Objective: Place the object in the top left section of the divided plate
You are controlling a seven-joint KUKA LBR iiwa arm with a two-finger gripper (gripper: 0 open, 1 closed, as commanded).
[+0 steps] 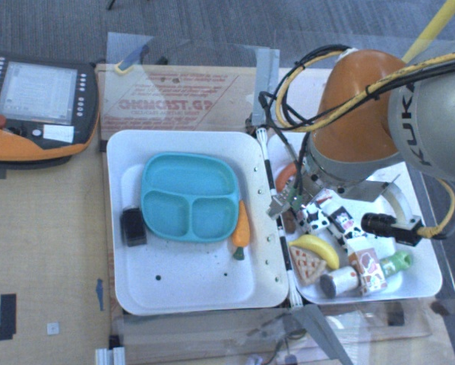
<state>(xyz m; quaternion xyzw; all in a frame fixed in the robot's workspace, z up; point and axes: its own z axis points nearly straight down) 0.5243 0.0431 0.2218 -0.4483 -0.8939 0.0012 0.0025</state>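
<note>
Looming largest, the arm's orange band (360,120) hangs over the right bin (428,280), with the end effector (292,204) low at that bin's 9 o'clock edge; whether it is clenched or released cannot be told. Below it lie a banana (320,249), a pizza slice (307,268) and a small carton (368,270). In the left bin (181,287) rests the teal divided plate (189,198). A toy carrot (241,226) lies touching the plate's 3 o'clock rim, a black block (133,226) at 9 o'clock.
</note>
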